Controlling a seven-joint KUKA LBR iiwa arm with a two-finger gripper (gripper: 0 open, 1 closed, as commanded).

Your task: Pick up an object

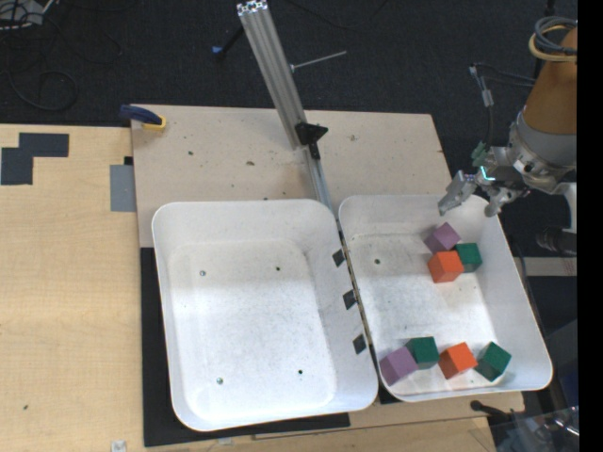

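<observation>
Above the far right corner of the right white plastic bin (528, 332), the jaws of the grey gripper (476, 196) hang released and empty, with the small purple cube (440, 237) lying just below and slightly left of them.

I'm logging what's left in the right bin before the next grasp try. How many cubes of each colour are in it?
Purple cubes: 2
Green cubes: 3
Orange cubes: 2
Total: 7, all in the shallow white right bin.
</observation>
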